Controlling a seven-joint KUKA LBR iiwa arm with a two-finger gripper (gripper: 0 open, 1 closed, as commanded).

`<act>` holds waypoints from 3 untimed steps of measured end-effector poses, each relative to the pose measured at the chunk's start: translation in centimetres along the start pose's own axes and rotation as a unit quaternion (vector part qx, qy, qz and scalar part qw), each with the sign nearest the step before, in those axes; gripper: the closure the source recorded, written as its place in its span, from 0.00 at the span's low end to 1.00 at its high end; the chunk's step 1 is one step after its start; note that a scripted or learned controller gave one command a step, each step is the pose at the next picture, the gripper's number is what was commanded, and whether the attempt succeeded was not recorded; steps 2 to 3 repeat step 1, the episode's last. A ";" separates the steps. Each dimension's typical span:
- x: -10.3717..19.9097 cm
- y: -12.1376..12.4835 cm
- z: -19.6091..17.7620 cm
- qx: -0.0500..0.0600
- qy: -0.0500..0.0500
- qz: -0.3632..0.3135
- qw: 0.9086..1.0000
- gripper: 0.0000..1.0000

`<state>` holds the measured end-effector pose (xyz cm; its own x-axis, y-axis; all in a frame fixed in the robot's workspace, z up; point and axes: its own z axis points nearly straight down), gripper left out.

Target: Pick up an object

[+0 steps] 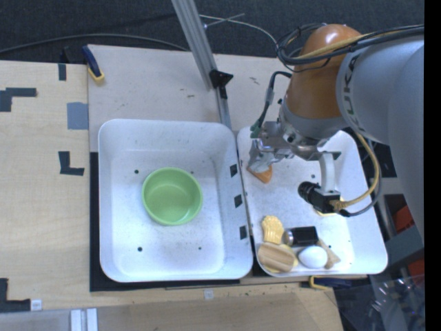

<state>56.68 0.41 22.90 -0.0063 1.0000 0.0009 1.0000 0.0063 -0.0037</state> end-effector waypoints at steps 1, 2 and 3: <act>5.1 -2.0 1.0 0.001 0.000 0.000 1.000 1.00; 5.1 -2.0 1.0 0.001 0.000 0.000 1.000 1.00; 5.1 -2.0 1.0 0.001 0.000 0.000 1.000 1.00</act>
